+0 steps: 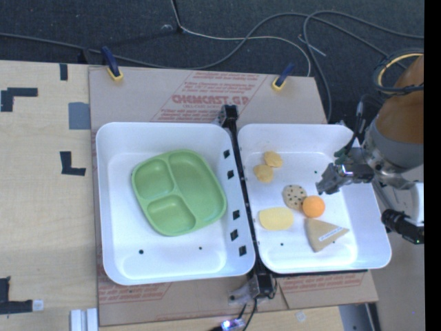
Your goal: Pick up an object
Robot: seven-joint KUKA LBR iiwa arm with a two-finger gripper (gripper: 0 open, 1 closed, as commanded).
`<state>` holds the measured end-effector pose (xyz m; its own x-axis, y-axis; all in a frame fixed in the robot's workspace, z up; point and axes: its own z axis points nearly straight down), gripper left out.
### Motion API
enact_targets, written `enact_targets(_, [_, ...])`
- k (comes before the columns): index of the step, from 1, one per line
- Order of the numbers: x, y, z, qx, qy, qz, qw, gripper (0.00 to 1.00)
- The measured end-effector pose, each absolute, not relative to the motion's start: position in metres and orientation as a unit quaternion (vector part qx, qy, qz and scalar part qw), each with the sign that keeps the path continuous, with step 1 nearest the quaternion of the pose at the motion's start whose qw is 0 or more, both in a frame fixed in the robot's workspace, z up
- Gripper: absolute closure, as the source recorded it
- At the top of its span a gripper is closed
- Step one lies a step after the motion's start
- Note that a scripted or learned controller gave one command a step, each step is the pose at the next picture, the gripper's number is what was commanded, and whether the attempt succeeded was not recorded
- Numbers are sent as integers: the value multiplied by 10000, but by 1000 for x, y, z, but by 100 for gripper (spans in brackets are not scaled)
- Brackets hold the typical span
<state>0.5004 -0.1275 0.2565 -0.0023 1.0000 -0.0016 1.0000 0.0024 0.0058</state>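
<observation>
On the far left, the pale wooden counter [41, 205] carries a few dark tape marks, and a sheet of brown cardboard [207, 95] lies under both bins, held at its far edge by two yellow clamps [111, 66]. Moving right, the left white bin [110, 185] holds a light green divided plate [179, 192], three compartments showing, sitting a little tilted near the middle of the bin. A black divider strip [238, 192] runs between the two bins.

Over in the right white bin [365, 254] lie the small things to pick from. Nearest the divider are two tan lumps [269, 166], touching one another toward the far side. Below them a pale yellow oval piece [276, 218] rests flat. Just beside it, further right, a chocolate-chip cookie [294, 196] lies touching or almost touching an orange ball [313, 206]. A tan wedge [326, 235] sits just near side of the ball.

Right of all that, the dark hand [331, 182] hangs low over the bin, just beyond the ball and cookie, with nothing visibly between its fingers; I cannot tell from where I stand whether they are spread or closed. The grey arm [396, 133] with its orange band rises behind it at the right.
</observation>
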Motion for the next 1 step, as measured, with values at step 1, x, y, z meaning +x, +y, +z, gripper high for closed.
enact_targets(1, [518,-66,254,7044,7098,5,-6,100])
